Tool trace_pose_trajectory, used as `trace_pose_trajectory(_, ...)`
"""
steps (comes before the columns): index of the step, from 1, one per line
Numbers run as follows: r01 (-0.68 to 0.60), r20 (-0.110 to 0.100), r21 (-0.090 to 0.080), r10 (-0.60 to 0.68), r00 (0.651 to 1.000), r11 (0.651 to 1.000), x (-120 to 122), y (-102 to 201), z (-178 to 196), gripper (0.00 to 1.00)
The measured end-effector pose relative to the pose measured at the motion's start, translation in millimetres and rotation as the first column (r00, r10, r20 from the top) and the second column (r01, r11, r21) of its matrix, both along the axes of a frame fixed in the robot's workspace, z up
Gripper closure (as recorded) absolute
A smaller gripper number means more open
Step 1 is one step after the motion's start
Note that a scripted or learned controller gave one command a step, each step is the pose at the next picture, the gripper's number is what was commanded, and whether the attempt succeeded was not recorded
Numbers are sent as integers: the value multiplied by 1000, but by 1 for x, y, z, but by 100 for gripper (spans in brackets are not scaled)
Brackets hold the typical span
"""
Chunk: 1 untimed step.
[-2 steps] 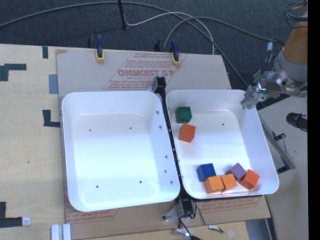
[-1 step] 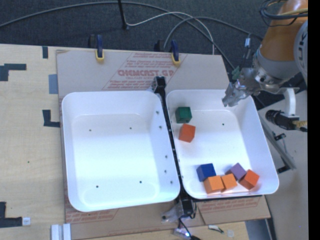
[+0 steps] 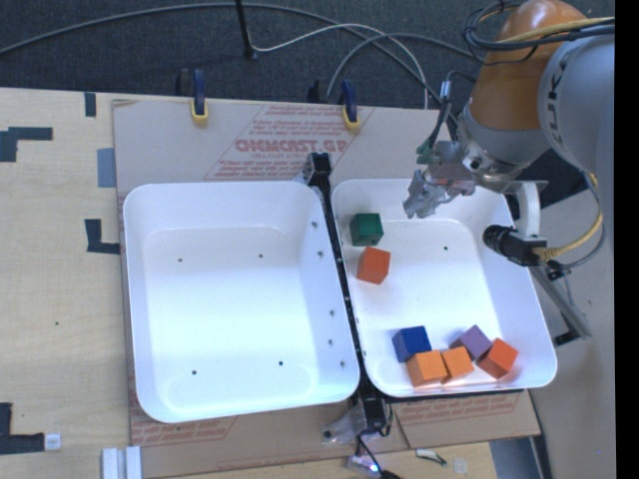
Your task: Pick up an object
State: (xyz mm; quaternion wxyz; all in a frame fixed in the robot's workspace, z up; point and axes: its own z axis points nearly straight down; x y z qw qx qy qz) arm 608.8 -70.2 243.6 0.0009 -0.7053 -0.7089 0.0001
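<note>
Seven blocks lie in the right bin (image 3: 519, 297). Gripper (image 3: 424, 200) hovers at its twelve o'clock rim, beside the green block (image 3: 366, 229). Whether it is open I cannot tell.

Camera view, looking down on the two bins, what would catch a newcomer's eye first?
First the grey arm with its orange band, reaching in from the right, its hand at the far edge of the right bin. Next the colored blocks in that bin: a green cube and an orange cube near the divider, and a cluster at the near edge with a blue cube and a purple cube among orange ones.
</note>
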Motion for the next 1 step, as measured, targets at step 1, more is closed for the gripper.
trace_pose_trajectory(1,0,1,0,0,1000,1000,2,54,6,100)
